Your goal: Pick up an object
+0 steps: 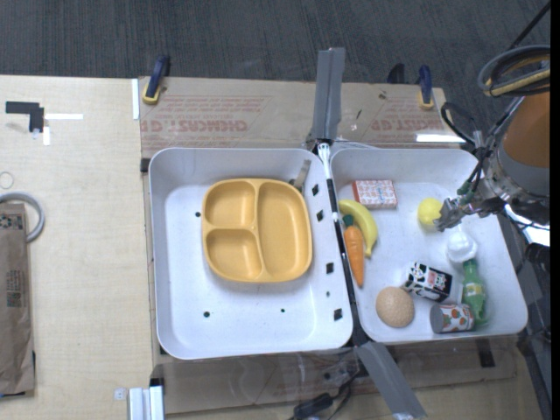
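Note:
The right bin (499, 169) holds several small items. A yellow lemon (428, 213) lies near its middle right, and my gripper (451, 212) hovers just to the right of it, close to or touching it. Below the gripper lies a green bottle with a white cap (469, 274). A patterned pink box (375, 193) sits at the back. A banana (362, 221) and a carrot (353, 254) lie along the left wall. A black-and-white carton (428, 281), a tan round ball (395, 307) and a tomato can (452, 318) are at the front.
The left bin (175, 261) holds a yellow divided plate (257, 231). A metal divider (330, 94) runs between the bins. The arm's orange band (532, 134) and dark cables (512, 68) hang over the right bin's far right corner. A brown bag (16, 296) lies on the bench at left.

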Robot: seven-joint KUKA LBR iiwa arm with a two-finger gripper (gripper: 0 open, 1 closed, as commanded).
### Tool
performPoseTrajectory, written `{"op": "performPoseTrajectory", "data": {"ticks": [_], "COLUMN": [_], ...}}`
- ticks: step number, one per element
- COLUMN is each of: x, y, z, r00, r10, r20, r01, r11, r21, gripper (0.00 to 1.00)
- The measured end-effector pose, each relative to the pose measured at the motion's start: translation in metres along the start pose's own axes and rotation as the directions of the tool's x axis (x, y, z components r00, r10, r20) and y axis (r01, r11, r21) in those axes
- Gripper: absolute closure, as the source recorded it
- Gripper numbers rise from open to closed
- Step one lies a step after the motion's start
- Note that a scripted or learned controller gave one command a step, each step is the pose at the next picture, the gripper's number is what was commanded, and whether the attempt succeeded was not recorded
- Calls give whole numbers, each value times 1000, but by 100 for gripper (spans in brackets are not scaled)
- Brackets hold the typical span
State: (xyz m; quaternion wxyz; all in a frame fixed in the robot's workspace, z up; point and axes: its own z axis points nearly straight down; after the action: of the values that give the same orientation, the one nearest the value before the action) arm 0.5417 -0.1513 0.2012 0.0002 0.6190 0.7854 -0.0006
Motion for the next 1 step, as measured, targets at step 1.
{"op": "performPoseTrajectory", "data": {"ticks": [1], "x": [6], "y": [55], "z": [4], "r00": [982], "r10": [188], "r20": [0], "r01": [-188], "r11": [982], "r21": [0], "gripper": [100]}}
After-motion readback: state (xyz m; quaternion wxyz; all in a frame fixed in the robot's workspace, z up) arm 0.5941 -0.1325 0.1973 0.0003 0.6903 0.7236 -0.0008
